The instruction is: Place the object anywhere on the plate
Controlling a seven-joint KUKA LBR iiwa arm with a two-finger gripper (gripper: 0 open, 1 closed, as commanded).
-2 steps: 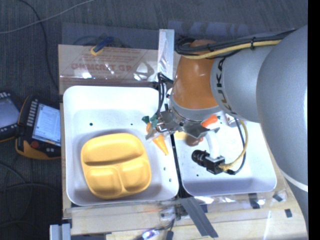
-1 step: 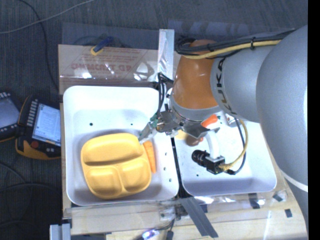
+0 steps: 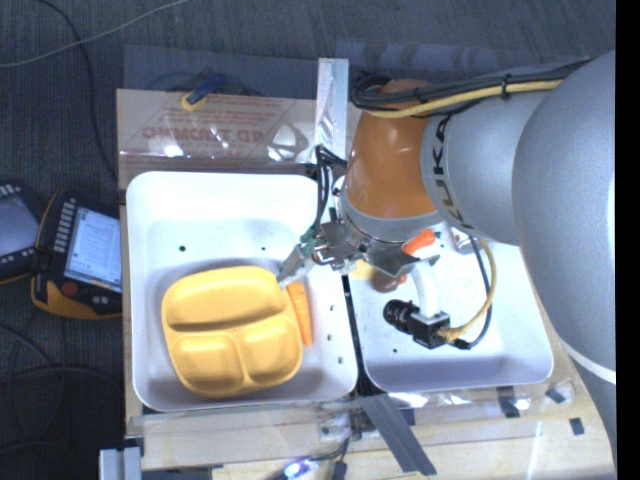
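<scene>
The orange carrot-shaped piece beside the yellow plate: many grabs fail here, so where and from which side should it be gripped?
Probably mid-length across its narrow width, coming from above. The orange carrot-shaped piece lies flat in the left white bin, long axis running near to far, close beside the yellow divided plate; the jaws need room on that side.

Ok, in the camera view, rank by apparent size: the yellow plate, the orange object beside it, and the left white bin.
Largest to smallest as they look:
1. left white bin
2. yellow plate, lying inside that bin
3. orange object, a narrow piece at the plate's right edge, below the pincer

Part of the object may be hidden, so its full size is uncertain.
</scene>
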